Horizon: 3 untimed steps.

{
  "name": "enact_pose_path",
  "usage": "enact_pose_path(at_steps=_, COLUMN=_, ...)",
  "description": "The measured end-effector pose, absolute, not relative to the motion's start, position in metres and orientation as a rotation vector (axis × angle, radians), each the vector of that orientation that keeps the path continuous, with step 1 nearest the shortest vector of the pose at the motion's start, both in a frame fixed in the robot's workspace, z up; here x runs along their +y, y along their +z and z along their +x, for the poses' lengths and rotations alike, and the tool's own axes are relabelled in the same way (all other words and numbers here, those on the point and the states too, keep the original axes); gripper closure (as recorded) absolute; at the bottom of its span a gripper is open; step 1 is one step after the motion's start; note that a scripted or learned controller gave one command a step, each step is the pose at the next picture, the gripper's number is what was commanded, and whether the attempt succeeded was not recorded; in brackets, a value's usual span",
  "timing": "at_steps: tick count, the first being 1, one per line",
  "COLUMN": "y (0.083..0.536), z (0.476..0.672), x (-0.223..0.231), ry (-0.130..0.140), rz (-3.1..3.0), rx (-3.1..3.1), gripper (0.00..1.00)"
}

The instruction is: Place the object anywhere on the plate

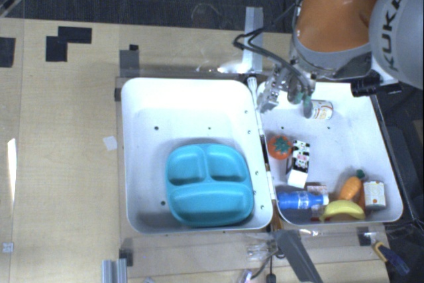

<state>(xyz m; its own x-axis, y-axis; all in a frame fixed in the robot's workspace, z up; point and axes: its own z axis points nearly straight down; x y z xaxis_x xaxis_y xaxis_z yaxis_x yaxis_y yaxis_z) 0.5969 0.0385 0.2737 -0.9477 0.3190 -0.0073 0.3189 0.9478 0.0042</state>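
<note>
A blue plate [209, 183] with three compartments lies in the left bin [152, 116], toward its front. My gripper [287, 101] hangs over the back left corner of the right bin [358, 136], close to the wall between the bins. Its fingers [307, 105] are spread open with nothing between them. A small pale jar [322, 111] lies just to the right of the gripper. A red and orange fruit with a green top [280, 146] sits below the gripper, apart from it.
The right bin's front holds a black-and-white box [299, 161], a blue bottle [298, 199], a banana [344, 210], a carrot [351, 187] and a small white box [374, 194]. The arm's orange band [334, 3] looms over the back right.
</note>
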Motion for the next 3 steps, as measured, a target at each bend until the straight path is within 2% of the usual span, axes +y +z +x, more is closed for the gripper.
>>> enact_pose_path(at_steps=1, y=0.215, z=0.558, x=0.042, ry=0.003, rz=0.098, rx=3.133, gripper=1.00)
enact_pose_path(at_steps=2, y=0.185, z=0.488, x=0.065, ry=0.002, rz=-0.393, rx=3.112, gripper=1.00)
enact_pose_path(at_steps=3, y=0.223, z=0.555, x=0.068, ry=0.001, rz=-0.769, rx=3.033, gripper=1.00)
